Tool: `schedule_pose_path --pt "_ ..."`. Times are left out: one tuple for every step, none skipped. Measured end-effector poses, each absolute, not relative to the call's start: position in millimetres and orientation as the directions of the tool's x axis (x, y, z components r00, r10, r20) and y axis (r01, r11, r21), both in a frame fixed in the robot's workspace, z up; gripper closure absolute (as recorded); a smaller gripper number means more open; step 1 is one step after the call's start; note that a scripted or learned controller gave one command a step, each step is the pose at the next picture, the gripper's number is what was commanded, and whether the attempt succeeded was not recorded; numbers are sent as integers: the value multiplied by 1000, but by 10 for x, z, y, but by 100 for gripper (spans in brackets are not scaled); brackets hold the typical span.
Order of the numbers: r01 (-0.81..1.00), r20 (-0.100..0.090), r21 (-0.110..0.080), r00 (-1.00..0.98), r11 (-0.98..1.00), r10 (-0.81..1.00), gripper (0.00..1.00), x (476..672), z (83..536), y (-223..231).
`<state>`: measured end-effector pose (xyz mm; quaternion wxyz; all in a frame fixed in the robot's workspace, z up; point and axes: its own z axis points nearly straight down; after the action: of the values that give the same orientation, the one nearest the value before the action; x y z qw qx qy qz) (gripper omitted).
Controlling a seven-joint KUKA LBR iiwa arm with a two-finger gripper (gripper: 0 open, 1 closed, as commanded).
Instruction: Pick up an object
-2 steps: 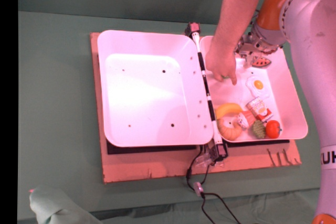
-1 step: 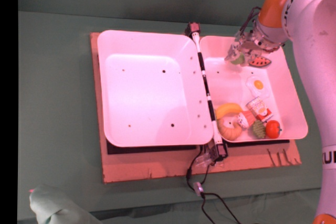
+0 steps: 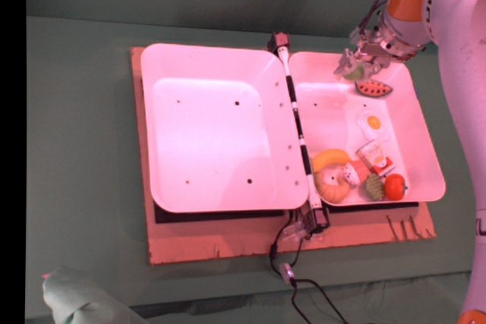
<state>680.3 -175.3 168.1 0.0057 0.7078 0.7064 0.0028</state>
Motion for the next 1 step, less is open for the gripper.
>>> schedule_pose_path --pt "1000 -3 12 1 -1 1000 100 6793 2192 -1693"
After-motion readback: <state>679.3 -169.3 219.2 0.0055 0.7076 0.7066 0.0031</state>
